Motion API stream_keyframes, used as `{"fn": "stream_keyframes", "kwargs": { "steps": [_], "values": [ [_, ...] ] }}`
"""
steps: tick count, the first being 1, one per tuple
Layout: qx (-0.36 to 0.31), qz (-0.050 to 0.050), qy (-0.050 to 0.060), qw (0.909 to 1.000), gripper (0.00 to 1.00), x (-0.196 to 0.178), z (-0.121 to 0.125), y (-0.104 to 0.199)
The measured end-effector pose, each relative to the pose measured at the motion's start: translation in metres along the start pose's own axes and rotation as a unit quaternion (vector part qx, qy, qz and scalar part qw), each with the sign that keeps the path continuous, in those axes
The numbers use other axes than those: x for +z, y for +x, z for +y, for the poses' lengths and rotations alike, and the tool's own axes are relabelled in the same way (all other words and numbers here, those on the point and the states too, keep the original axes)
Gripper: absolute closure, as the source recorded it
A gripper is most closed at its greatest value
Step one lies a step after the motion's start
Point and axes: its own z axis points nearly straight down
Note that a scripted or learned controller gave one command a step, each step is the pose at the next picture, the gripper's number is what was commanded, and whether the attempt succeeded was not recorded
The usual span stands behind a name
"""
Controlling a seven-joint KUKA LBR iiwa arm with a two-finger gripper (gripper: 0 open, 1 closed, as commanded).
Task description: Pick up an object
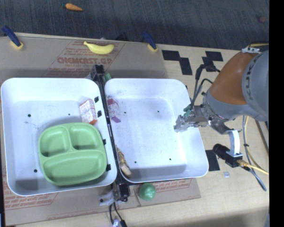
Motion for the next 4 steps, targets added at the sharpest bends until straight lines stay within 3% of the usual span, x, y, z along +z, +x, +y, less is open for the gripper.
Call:
{"fn": "stream_keyframes", "kwargs": {
  "steps": [1,2,3,4],
  "values": [
    [0.0,0.0,0.0,1.0,0.0,0.001,0.0,0.001],
    [-0.001,0.001,0.002,1.0,0.0,0.06,0.055,-0.003],
    [-0.001,0.002,0.003,1.0,0.0,0.057,-0.031,0.076],
    [-0.001,0.0,0.0,1.0,0.0,-0.014,0.025,0.033]
  ]
}}
